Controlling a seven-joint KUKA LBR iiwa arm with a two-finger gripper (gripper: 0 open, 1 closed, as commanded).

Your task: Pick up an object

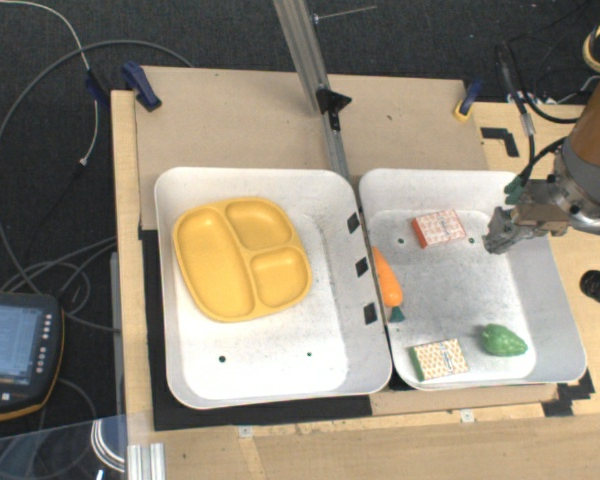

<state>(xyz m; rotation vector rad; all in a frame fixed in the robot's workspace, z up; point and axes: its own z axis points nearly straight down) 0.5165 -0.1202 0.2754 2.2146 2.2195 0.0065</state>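
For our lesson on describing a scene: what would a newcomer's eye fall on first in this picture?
Probably the big yellow divided plate, alone in the left bin. Next, the right bin, with an orange carrot along its left wall, two small patterned boxes and a green object near its front corner. The gripper hangs over that bin's right side.

One fixed camera looked down at a slant from above the bench (280, 118), taking in both bins (270, 368).
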